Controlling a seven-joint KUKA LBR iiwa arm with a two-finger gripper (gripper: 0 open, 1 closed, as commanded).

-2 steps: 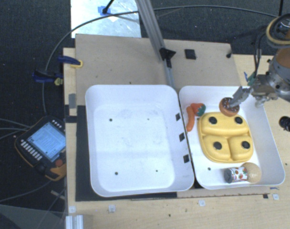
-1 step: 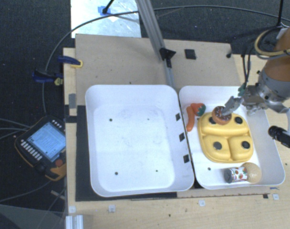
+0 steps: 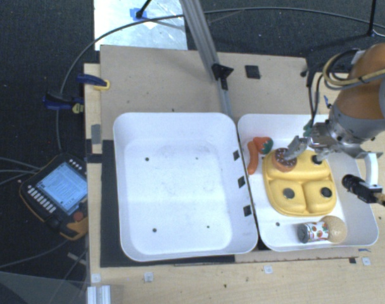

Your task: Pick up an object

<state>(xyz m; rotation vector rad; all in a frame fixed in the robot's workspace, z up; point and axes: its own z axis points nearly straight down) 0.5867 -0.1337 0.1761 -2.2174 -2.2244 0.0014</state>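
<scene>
Camera view, left to right. Pendant (image 3: 55, 195) on the dark floor, screen lit blue; its text is too small to read. Blue and yellow clamps (image 3: 76, 92) grip the bench's left edge.

Left bin (image 3: 180, 183): white, a few small dark specks on its floor.

Right bin (image 3: 304, 181) touches the left bin along their shared rims. Contents: an orange carrot-like toy (image 3: 254, 151) against its left wall, green at the top end; a yellow tray (image 3: 300, 183) with round hollows in the middle; a brown ring-shaped piece (image 3: 284, 159) on the tray's upper left corner; a small can (image 3: 313, 232) lying on its side near the front wall, with a red-and-white label, print unreadable; a tan ball (image 3: 334, 228) touching the can's right end.

Gripper (image 3: 301, 145) hangs over the tray's upper edge, just right of the ring piece. Whether its fingers are spread or closed cannot be told. Nothing seen between them. Arm (image 3: 368, 94) enters from the right, orange band above the wrist.
</scene>
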